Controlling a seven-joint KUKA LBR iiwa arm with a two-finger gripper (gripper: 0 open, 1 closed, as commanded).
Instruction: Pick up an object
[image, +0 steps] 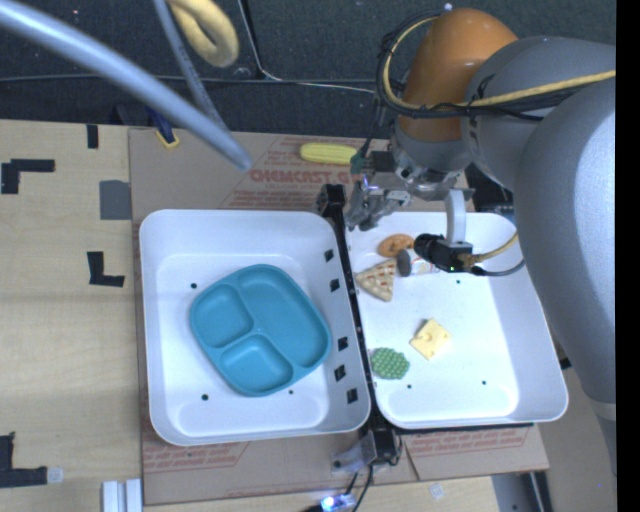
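Observation:
The right bin (500, 400) holds several small food pieces: an orange-brown cookie (396, 243), a tan triangular slice (377, 282), a yellow cheese chunk (431, 339) and a round green piece (389, 363). My gripper (368, 205) hangs over the far left corner of the right bin, close to the divider between the bins. It is just above and left of the cookie. The arm's orange band and grey wrist cover the bin's far edge. Nothing can be seen held in the gripper.
A blue divided plate (260, 328) lies in the left bin (170, 250). A yellow corn-like toy (328, 153) rests on the cardboard behind the bins. A black cable fitting (440, 250) hangs beside the cookie. A grey pole (130, 75) crosses the upper left.

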